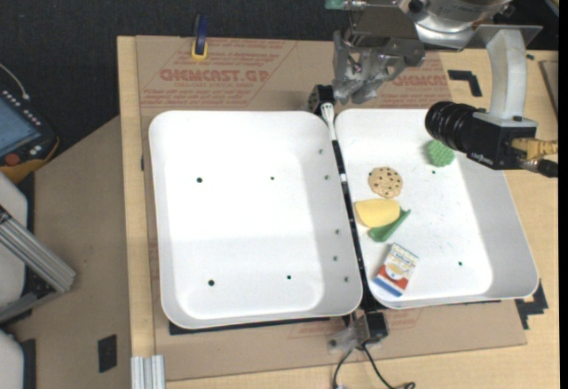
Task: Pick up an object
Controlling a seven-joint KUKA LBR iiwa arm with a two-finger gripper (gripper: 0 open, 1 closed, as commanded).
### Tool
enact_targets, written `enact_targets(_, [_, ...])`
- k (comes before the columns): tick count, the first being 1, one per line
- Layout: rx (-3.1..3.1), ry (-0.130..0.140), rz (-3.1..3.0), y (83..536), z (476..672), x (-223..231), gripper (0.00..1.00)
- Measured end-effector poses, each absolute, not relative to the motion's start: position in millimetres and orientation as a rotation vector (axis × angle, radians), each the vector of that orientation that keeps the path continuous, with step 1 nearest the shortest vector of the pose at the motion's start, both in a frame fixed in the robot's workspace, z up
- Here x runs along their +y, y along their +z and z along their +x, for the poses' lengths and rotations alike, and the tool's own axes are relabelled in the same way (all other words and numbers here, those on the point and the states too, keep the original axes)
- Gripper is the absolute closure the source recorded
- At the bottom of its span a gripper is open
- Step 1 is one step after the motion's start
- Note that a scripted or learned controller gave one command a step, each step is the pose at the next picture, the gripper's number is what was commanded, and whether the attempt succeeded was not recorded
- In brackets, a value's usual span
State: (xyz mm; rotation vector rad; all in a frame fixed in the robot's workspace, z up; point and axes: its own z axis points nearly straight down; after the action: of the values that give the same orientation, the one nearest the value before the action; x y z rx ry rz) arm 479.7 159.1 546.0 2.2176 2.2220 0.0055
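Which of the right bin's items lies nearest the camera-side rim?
The small red, white and blue carton; the round speckled cookie, yellow wedge and green lump lie farther back.

cookie (pixel 385 181), banana (pixel 376 213), carton (pixel 397 270) in rt bin (pixel 497 245), lt bin (pixel 240 227) beside

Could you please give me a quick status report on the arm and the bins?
Claw above the bins' far edge, nothing seen in it. Cookie, yellow piece, small carton lying in right bin.

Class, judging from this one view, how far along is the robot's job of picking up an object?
Nothing looks done yet. The cookie, the yellow piece, the small carton and the green item all lie in the right bin. The end effector is above the bins' far edge. The whole pick remains.
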Motion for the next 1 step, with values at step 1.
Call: enact_targets(1, [2.222, 0.003, 2.218, 545.4, 479.7, 159.2, 0.00])
